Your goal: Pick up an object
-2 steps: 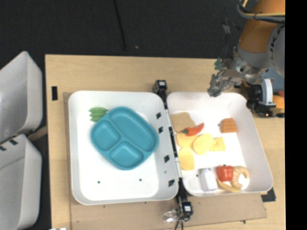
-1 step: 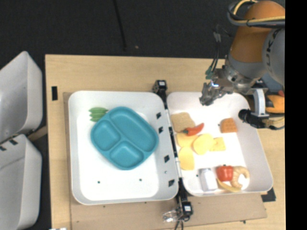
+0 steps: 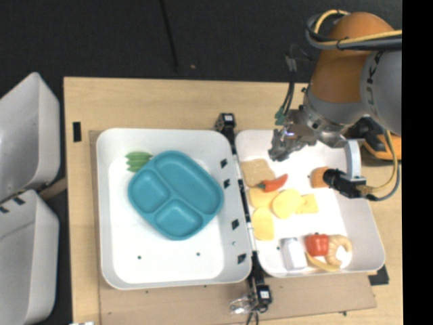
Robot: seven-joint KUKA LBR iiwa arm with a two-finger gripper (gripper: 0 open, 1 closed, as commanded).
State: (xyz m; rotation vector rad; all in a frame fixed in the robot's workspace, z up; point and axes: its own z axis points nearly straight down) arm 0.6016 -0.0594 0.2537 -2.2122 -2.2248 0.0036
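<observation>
My gripper [image 3: 279, 151] hangs over the back left part of the right bin [image 3: 358, 230], just above and behind a tan bread slice [image 3: 256, 172]. A small red-orange pepper [image 3: 274, 183] lies in front of it. Round yellow pieces [image 3: 285, 204] and a yellow cheese square [image 3: 307, 204] sit mid-bin. A red and cream piece [image 3: 323, 246] and a white block [image 3: 292, 254] lie at the front. An orange-brown piece [image 3: 318, 177] rests to the right. Nothing shows between the fingers.
The left bin [image 3: 115, 249] holds a blue divided plate [image 3: 176, 193] with a green leafy item [image 3: 138, 159] beside its back left edge. A black camera mount [image 3: 342, 181] and cables hang off the arm over the right bin.
</observation>
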